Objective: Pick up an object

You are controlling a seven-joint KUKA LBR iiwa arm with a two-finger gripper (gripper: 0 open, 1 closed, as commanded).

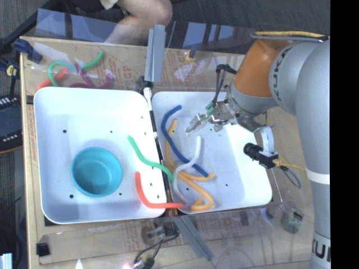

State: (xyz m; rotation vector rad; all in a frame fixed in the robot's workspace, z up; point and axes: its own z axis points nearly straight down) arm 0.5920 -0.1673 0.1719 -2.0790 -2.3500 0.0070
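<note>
The arm bends in from the right, its gripper [193, 125] low over the right bin [247, 189], fingers spread and holding nothing, just beside the blue tube [171, 136] and white tube [193, 156]

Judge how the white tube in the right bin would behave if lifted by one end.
The white tube curves in a loose hook over the yellow tubes, so it is probably floppy and would droop from the pincer. It looks thin, likely light. It lies tangled with the blue tube, so it may drag neighbours along.
</note>
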